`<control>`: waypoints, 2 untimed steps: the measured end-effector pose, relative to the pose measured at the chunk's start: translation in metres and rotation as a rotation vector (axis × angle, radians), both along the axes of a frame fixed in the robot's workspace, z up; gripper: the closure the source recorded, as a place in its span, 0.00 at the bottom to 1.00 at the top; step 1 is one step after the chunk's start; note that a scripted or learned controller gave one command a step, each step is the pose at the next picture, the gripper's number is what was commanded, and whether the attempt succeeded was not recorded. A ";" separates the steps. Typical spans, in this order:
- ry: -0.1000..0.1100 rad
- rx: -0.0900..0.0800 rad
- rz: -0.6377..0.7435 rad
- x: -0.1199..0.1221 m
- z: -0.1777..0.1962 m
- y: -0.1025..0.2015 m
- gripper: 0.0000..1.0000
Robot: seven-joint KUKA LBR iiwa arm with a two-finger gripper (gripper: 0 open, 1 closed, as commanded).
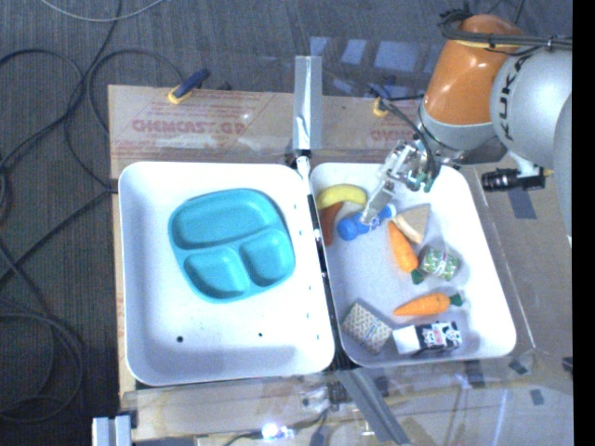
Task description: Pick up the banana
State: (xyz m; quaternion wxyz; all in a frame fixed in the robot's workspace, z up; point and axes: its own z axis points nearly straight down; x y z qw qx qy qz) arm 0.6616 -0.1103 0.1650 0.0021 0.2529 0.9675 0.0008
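A dark grey carpet floor (pixel 186 26) fills the upper part and the left side of the picture. Thin black cables (pixel 37 277) lie on it in loops at the left, and one thin white cable (pixel 84 7) makes a loop near the top left corner. On the floor stands a bench with a brown cardboard sheet (pixel 204 128) on top, printed with faded red letters. A blue and yellow clamp (pixel 189 85) sits at the far edge of the cardboard. A narrow grey metal bar (pixel 303 100) runs from the far edge toward the middle. The light is even and soft.
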 end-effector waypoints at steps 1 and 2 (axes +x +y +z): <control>0.005 0.002 -0.139 -0.003 -0.067 0.000 0.00; 0.001 -0.005 -0.138 -0.002 -0.056 -0.002 1.00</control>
